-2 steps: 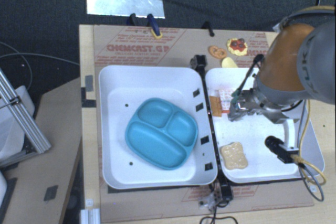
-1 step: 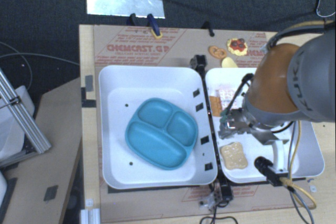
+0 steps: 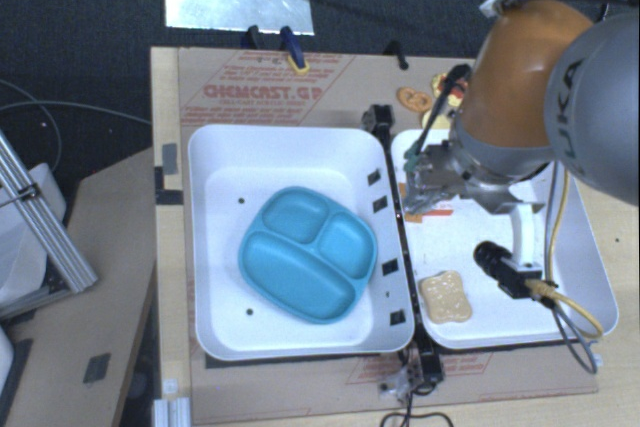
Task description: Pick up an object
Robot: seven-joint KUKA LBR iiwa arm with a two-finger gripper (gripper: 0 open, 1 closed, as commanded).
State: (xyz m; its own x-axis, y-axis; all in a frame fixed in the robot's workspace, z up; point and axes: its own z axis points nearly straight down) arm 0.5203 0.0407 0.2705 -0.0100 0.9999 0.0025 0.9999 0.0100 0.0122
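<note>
Gripper [image 3: 432,183] sits low over the left part of the right bin [image 3: 590,285], close to the divider between the two bins; metal finger assembly is a tangle of grey parts and I cannot tell how its fingers are set, nor whether anything lies between them; a small red-orange patch [image 3: 432,212] shows just under the gripper on the bin floor, too small and too covered to name; arm [image 3: 545,85] with its orange band fills the upper right and hides the back of the right bin, its far rim cut from sight; a black cylindrical part [image 3: 497,265] with yellow cable [image 3: 570,310] hangs beside the wrist over the bin's middle

Right bin: a tan, waffle-like biscuit piece [image 3: 445,297] lies flat near the front left corner, apart from the gripper and untouched; this is the one clear candidate object

Left bin [image 3: 215,165]: holds a blue divided plate [image 3: 307,253] with three compartments, lying flat, slightly turned, near the bin's centre

Behind the bins, on the cardboard sheet [image 3: 260,90], a small brown item [image 3: 412,99] is partly hidden by the arm; shape not readable
</note>
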